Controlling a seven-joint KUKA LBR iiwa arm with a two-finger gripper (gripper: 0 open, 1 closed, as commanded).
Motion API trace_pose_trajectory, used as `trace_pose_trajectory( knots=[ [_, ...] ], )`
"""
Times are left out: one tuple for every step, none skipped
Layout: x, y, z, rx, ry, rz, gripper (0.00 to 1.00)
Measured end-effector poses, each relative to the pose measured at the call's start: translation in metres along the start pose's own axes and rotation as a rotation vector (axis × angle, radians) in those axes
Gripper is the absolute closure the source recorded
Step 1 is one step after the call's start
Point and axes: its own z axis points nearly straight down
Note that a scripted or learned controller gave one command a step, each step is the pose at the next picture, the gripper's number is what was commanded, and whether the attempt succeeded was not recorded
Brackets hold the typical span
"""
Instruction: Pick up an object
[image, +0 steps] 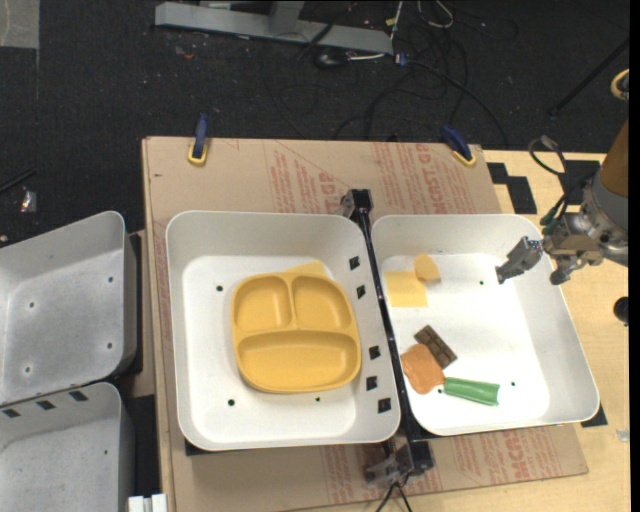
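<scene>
The right bin (560, 330) holds several small items. A pale yellow block (406, 289) lies beside a small yellow-orange chunk (427, 267) near the bin's left wall. Lower down, a brown bar (435, 345) overlaps an orange flat piece (422, 369), and a green stick (470, 390) lies just right of them. My gripper (538, 265) hovers over the bin's upper right corner, well to the right of the items. It is open, with nothing between its fingers.
A yellow divided plate (296, 333) fills the middle of the left bin (190, 300). A black divider with clips (372, 300) runs between the two bins. Grey metal trays (60, 300) sit off the bench to the left.
</scene>
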Motion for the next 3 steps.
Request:
trace_pose_trajectory(
  knots=[
    [0.000,0.002,-0.007,-0.012,-0.003,-0.003,0.00],
    [-0.004,0.002,0.037,-0.009,-0.002,-0.001,0.00],
    [-0.004,0.003,0.102,-0.007,-0.001,-0.001,0.00]
  ],
)
